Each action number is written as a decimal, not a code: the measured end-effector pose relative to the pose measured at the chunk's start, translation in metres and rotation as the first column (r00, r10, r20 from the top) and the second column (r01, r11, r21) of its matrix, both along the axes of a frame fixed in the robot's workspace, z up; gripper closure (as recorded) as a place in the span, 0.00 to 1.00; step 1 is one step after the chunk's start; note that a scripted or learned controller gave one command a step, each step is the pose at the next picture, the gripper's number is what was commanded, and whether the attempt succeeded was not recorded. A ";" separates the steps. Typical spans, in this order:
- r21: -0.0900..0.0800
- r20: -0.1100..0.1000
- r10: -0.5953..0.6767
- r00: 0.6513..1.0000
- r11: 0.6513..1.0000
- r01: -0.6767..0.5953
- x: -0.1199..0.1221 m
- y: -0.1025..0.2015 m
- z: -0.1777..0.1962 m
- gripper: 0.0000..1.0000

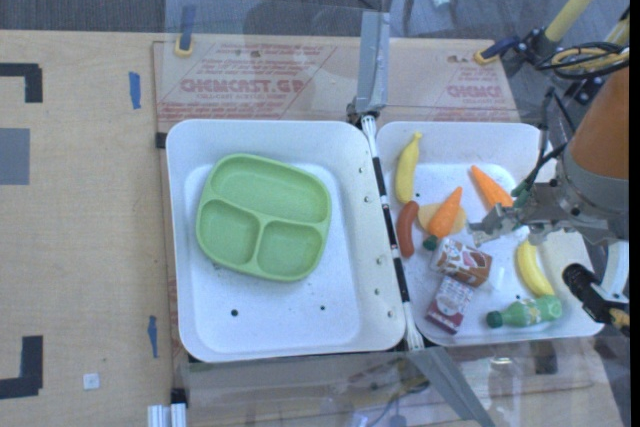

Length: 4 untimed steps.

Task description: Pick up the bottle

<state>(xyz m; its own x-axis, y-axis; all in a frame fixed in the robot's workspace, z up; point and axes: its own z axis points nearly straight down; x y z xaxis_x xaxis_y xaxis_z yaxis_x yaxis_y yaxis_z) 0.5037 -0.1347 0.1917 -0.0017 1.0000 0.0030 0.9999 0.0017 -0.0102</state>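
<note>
Board lettering "CHEMCAST GP", mirrored

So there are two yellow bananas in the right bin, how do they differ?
The long yellow banana lies near the right white bin's left wall, at the far end, running almost straight front to back. The shorter yellow banana lies toward the right side, nearer the front, tilted, just above the green plastic bottle. Both are yellow toy fruit lying flat.
</note>
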 end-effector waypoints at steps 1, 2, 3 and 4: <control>0.000 0.014 -0.020 1.000 1.000 0.020 -0.020 -0.049 -0.096 0.00; 0.017 -0.005 -0.234 0.972 0.972 0.235 -0.022 -0.077 -0.038 0.00; 0.025 -0.001 -0.403 0.915 0.915 0.403 -0.017 -0.056 -0.104 0.00; 0.026 -0.002 -0.389 0.921 0.921 0.389 -0.017 -0.056 -0.104 0.00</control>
<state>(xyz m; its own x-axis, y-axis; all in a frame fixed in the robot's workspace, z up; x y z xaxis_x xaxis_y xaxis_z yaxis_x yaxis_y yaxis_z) 0.4862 -0.1910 0.0880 0.3877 0.9213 0.0294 0.9218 -0.3876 -0.0120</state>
